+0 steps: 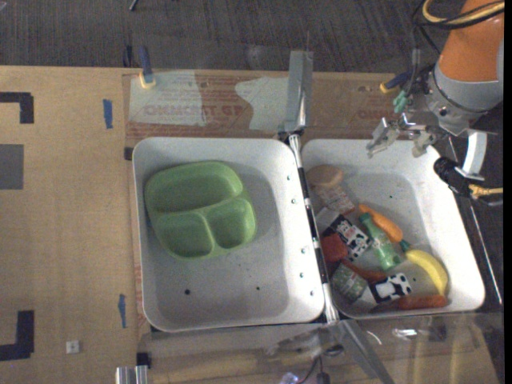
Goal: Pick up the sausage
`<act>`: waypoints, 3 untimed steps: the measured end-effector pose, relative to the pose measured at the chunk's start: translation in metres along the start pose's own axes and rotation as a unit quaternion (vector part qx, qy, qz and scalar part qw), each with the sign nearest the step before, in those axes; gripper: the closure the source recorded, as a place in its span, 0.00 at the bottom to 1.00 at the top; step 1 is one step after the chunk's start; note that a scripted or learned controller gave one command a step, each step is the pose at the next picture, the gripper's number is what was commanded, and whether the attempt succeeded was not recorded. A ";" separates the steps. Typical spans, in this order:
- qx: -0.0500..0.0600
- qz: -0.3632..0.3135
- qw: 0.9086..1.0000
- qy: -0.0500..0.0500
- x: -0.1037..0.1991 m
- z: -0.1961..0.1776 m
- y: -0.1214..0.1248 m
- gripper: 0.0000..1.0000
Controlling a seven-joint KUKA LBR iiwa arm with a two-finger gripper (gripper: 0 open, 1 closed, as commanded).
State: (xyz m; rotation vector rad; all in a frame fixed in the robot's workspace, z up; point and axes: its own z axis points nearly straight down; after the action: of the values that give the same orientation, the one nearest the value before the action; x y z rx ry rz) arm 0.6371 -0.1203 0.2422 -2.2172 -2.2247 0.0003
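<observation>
A dark floor lies far behind a light brown counter (pixel 64 238) with bits of blue tape on it. Two white bins sit side by side on the counter. The left bin (pixel 160 302) has a green plate (pixel 200 208) in it, and the plate has three parts. The right bin (pixel 472 282) is full of toy food on its left and near sides. The sausage (pixel 422 302) is a thin red-brown stick. It lies flat at the near edge of the right bin, just under the yellow banana (pixel 430 269). Beside them are a green bottle (pixel 378 246), an orange carrot (pixel 385 225) and a little black and white carton (pixel 390 288). The gray and orange arm (pixel 470 46) comes in from the right. Its claw (pixel 400 137) hangs over the far edge of the right bin, well away from the sausage. The claw is spread wide and holds nothing.
</observation>
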 end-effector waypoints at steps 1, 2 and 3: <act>-0.006 0.052 0.999 -0.001 0.013 0.139 -0.006 0.00; -0.004 0.085 0.996 0.000 0.048 0.054 0.032 0.00; -0.006 0.094 0.996 0.000 0.026 0.143 -0.002 0.00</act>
State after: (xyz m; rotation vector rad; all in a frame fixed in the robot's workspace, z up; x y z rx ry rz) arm 0.6349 -0.0942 0.0995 -2.4227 -2.0127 -0.0118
